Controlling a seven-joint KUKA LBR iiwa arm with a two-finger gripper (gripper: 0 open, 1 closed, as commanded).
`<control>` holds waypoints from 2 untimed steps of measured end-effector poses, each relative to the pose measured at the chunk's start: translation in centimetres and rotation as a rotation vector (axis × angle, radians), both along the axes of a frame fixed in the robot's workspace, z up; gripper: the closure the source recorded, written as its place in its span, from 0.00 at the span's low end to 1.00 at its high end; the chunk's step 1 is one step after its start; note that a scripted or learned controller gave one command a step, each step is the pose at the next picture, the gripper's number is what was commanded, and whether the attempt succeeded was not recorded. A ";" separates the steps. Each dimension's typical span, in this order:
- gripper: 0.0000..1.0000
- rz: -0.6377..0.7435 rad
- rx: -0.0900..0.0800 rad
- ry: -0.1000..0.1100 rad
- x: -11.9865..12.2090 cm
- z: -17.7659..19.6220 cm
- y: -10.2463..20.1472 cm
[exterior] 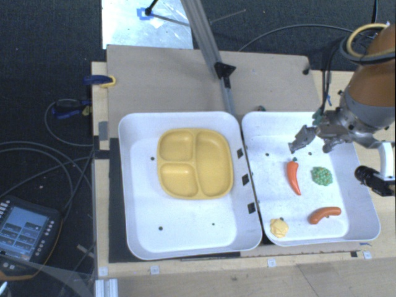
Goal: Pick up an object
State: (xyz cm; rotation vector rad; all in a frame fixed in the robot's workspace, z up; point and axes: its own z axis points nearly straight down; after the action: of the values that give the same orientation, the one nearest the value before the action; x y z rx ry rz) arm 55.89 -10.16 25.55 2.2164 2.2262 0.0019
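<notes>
Gripper: the grey two-finger gripper (314, 140) hangs over the upper part of the right shallow white plastic bin (357, 228), its two fingers spread apart with nothing between them.
Nearest object: a small orange-red toy carrot or chilli with a green stem tip (294, 177) lies on the bin floor just below and slightly left of the fingers, apart from them.
Long axis: it runs nearly top to bottom in the view, tilted a little; the stem end points up toward the gripper, the tapered end down toward the bench front.
Handling: judged a light, stiff moulded plastic piece, smooth and likely slippery, not fragile; it could roll or squirt out under a pinch.
Where to hold: across the thicker middle, fingers closing at right angles to the long axis, not on the narrow tip.
Other choices: a green knobbly toy broccoli-like lump (321, 176) sits just right of the carrot; a reddish-brown toy sausage (324, 215) lies nearly sideways lower down; a pale yellow lumpy toy food piece (279, 228) sits in the bin's lower left corner.
Left bin: the second white bin (139, 228) holds a yellow three-compartment plastic plate (195, 164), well apart from the gripper.
</notes>
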 end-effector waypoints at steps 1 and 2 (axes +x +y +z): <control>0.00 -0.002 0.000 -0.001 0.0 0.0 0.0; 0.00 -0.004 0.000 0.005 -0.3 -6.1 -0.4</control>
State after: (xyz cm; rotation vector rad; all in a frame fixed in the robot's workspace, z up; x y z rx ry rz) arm 55.58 -10.60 19.41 2.2236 2.2241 -0.0044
